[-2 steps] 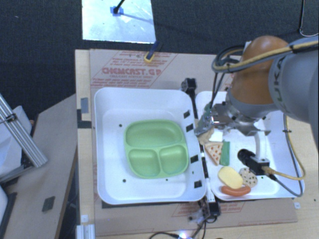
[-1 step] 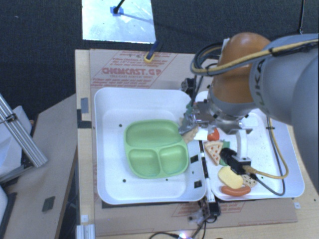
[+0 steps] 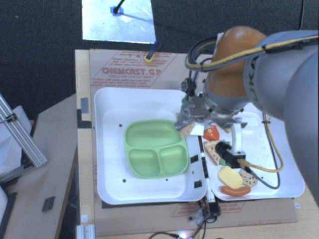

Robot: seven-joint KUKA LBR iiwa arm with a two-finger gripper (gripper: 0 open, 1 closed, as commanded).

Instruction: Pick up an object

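nearest the lens, one sausage (image 3: 235, 190) lies at the right bin (image 3: 279, 180) front, beside one yellow piece (image 3: 230, 176), one pizza slice (image 3: 213, 152) and one tomato (image 3: 212, 133), loose for picking. gripper (image 3: 189, 121) hangs low over the divider; its opening i cannot tell. one green tray (image 3: 154, 148) fills the left bin (image 3: 107, 133).

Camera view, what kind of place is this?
Probably a robotics lab bench: a grey arm reaches over two white bins, one holding a green divided plate, the other toy food.
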